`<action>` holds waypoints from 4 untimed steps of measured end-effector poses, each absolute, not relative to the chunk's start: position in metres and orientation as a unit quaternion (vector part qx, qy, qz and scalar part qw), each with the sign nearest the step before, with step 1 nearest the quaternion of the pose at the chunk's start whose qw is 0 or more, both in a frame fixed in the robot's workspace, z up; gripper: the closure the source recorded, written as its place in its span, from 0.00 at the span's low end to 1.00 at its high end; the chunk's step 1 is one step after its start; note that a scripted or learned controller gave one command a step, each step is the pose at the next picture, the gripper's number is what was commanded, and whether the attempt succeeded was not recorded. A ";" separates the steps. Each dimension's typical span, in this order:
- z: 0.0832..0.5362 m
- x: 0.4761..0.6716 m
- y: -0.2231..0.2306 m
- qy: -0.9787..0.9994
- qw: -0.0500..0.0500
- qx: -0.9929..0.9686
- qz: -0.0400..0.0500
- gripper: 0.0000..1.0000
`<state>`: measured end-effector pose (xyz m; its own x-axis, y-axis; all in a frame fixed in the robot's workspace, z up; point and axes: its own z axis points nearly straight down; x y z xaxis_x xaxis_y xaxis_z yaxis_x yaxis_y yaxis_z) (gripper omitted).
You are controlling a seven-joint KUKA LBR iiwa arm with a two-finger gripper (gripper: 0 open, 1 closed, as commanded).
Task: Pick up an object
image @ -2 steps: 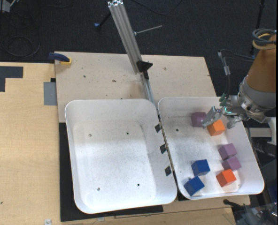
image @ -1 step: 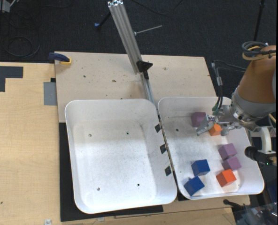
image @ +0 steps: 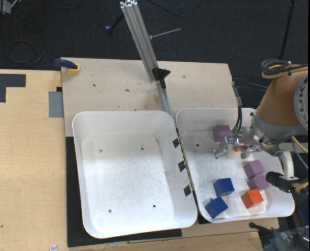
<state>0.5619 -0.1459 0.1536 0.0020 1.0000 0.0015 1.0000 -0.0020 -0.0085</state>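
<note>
1. The arm (image: 283,106) reached in from the right and hung over the right bin (image: 197,127), with the pincer (image: 224,148) low over the upper middle of that bin.
2. How far the pincer was open I cannot tell; the metal parts at its tip were too small and mixed together. No block was visible between them.
3. The nearest thing was a purple cube (image: 221,132), touching or just beside the pincer tip, on the far side of it, toward the back wall of the bin.
4. Two more purple cubes (image: 254,168) lay near each other on the near-right side of the pincer, one just behind the other.
5. An orange cube (image: 252,198) stood near the front right corner, and two blue cubes (image: 223,186) lay in the front middle, well apart from the pincer.
6. The blocks were cubes, so none had a real long axis; the near purple cube looked turned a little against the bin walls.
7. In my judgement the coming move depended on this small offset: the pincer had to shift slightly toward the back to centre over that cube.
8. The left bin (image: 92,140) on the tabletop (image: 113,82) held no blocks.
</note>
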 end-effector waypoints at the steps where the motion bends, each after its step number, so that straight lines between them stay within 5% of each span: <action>1: 0.110 0.563 -0.144 -0.706 0.003 -0.708 0.002 0.00; 2: 0.122 0.564 -0.146 -0.704 0.002 -0.711 0.001 1.00; 4: 0.219 0.571 -0.145 -0.707 -0.001 -0.707 -0.001 1.00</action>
